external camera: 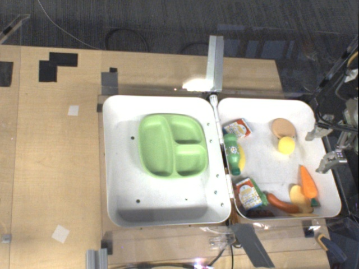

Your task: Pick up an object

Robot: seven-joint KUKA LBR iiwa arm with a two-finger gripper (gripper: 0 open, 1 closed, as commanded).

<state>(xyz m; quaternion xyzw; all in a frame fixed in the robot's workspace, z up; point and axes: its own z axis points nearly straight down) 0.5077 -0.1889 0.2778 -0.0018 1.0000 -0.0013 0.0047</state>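
Seeing the gripper (328, 149) at the right bin's (263, 112) right rim, fingers apart, nothing between them. We note the carrot (308, 182) just below it, the yellow ball (286, 145) to its left. Pouch labels unreadable.

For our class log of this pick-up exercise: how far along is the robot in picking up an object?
Done: nothing looks lifted. The carrot, yellow ball and snack packets all lie in the right bin; the green divided tray sits in the left bin. In hand: the gripper is at the right bin's right rim, nothing between its fingers. Left: reach, grasp, lift.
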